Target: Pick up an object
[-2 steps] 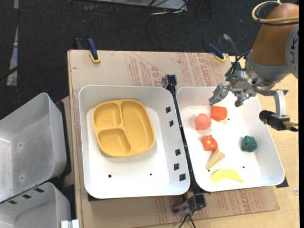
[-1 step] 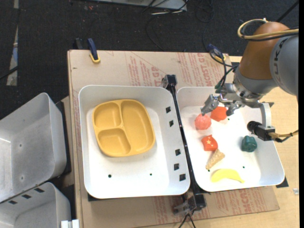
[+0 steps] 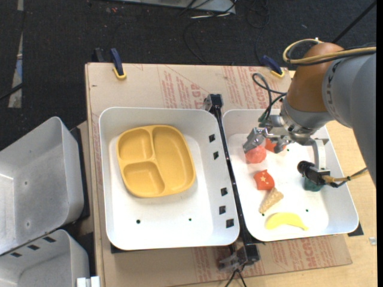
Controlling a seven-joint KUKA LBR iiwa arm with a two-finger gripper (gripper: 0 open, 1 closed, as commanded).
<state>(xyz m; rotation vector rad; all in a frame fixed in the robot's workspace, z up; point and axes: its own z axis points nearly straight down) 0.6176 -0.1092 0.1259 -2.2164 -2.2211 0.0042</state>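
Camera view: tool (image 3: 264, 139) low over pink object (image 3: 256, 155) in right bin (image 3: 336, 203); apart or together, can't say. Nothing visibly lifted; grasp, lift left.

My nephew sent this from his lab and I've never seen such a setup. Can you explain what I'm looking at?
This is one photo from a fixed camera above a workbench, looking down at a slant. The grey machine with the orange band is a robot arm reaching in from the right; its tip is a gripper for picking things up. Two shallow white bins sit side by side. The left bin holds a yellow plastic plate with three compartments. The right bin holds a pinkish-red lump just under the gripper, a small red piece, a tan cone and a yellow banana shape. Whether anything is held, I cannot tell.
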